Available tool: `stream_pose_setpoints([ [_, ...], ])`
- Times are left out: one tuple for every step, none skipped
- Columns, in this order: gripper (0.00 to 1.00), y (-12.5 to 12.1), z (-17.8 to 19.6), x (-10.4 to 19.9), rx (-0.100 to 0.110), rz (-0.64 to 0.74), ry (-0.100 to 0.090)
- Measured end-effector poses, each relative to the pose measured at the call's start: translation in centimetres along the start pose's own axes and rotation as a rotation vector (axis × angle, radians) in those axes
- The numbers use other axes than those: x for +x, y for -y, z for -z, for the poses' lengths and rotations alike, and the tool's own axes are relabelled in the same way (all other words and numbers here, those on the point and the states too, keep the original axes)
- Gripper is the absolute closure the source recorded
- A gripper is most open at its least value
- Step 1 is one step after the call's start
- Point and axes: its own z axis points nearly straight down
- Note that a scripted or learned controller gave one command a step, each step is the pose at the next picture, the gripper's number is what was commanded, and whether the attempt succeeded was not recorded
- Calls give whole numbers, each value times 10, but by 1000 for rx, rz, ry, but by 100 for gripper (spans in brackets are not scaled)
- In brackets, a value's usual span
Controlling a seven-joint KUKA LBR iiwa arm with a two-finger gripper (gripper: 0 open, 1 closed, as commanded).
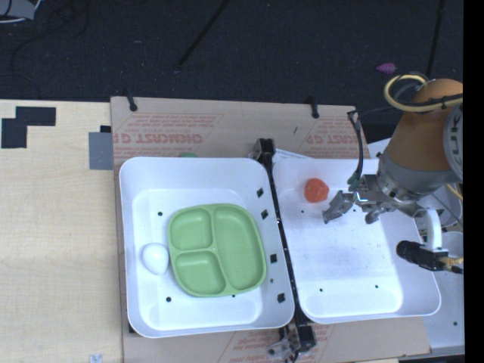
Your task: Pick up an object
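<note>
The fingers (338, 207) of the gripper (355, 209) stand spread apart with nothing between them, low over the right bin (355, 278). The small red-orange ball (316, 190) lies just beside them. The left bin (144, 180) holds a green divided plate (216, 249) and a white egg (155, 259).

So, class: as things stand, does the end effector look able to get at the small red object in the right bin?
Probably yes. The red object lies alone on the bare floor of the right bin, and the end effector is just beside it with nothing between them.
</note>
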Motion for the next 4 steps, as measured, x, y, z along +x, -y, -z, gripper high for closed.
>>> stream_pose_setpoints([
  [0,-3,6,0,-12,1,2],
  [0,2,-43,8,-7,0,1],
  [0,3,-97,10,-7,1,1],
  [100,2,-84,8,-10,-4,1],
])
